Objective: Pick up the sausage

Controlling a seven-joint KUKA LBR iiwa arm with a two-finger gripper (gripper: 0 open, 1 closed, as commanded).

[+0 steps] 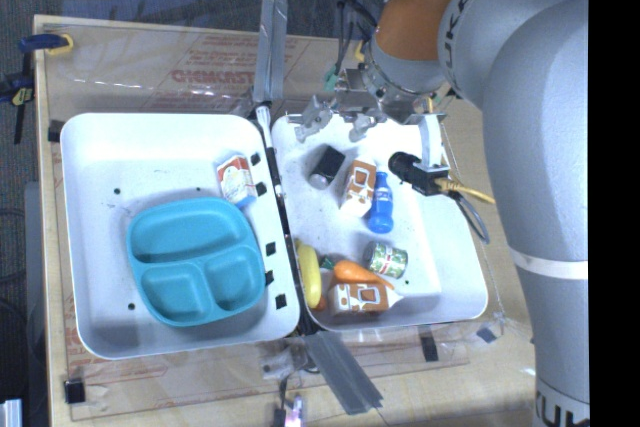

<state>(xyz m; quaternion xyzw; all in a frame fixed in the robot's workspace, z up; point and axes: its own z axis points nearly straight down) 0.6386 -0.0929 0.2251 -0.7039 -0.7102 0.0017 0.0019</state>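
- Sausage: you can't pick one out for certain; your likeliest candidate is the dark roll [325, 165] in the right bin [455, 260], just left of the blue bottle [380, 203].
- Gripper [338, 120] hangs above that roll with fingers spread, pinching nothing, so the pick is all ahead of you.
- Arm shows "KUKA"; the cartons' print is too small to read.

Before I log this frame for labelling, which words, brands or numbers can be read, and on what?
"KUKA", partly legible, on the grey arm.
Red printing on the bench's clear sheet: reversed, unreadable.
Labels on the cartons, can and blue bottle: too small to read.
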